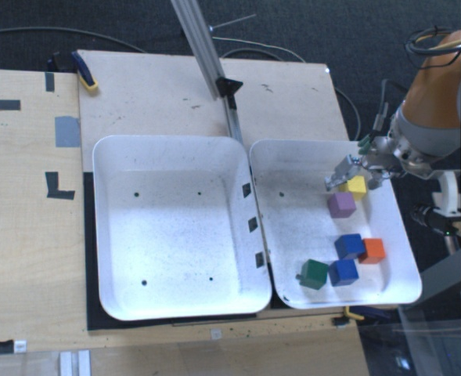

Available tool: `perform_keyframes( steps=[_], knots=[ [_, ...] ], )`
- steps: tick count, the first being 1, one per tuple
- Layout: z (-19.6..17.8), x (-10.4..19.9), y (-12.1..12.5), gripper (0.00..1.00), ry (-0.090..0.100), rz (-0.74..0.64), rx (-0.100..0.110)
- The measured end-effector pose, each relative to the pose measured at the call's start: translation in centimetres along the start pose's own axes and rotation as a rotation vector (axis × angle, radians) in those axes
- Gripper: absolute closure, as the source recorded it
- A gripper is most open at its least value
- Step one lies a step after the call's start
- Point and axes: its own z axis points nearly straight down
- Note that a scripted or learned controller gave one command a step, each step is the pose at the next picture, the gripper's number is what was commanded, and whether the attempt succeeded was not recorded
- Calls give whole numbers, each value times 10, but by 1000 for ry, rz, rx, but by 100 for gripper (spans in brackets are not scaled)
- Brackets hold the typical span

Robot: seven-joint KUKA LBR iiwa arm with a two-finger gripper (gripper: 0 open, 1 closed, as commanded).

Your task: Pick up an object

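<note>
Pale wood makes up the surface (175, 92), which carries grey and dark tape marks near its left edge and a blue-and-yellow clamp (84, 70) near its far left corner. No brand, label or legible writing can be made out anywhere.

The left bin (105, 233) is a shallow white tray with a speckled floor, sitting toward the near edge of the surface. A slanted aluminium rail (199, 34) comes down from the far edge and ends where the two bins meet.

The right bin (293, 163) lies touching the left one and holds all the blocks, gathered along its right side. A green block (314, 274) sits near its front edge, with a blue block (343, 272) just beside it on the right. A second blue block (349, 246) lies just behind that, touching an orange block (374, 250) beside the bin's right wall. A purple block (341, 204) lies further back, and a yellow block (357, 186) sits just behind it, touching or nearly so.

The end effector (347, 175) hangs low over the bin's far right part, directly at the yellow block's left side; whether it is spread or closed, and whether it grips the block, cannot be told. The arm (430, 100) reaches in from beyond the surface's right edge, orange band uppermost, grey wrist angled down and leftward into the bin.
</note>
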Motion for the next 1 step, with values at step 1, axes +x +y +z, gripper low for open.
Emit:
perform_keyframes(
  steps=[1],
  knots=[
    [94, -31, -2, 0, 0, 3, 9]
  ],
)
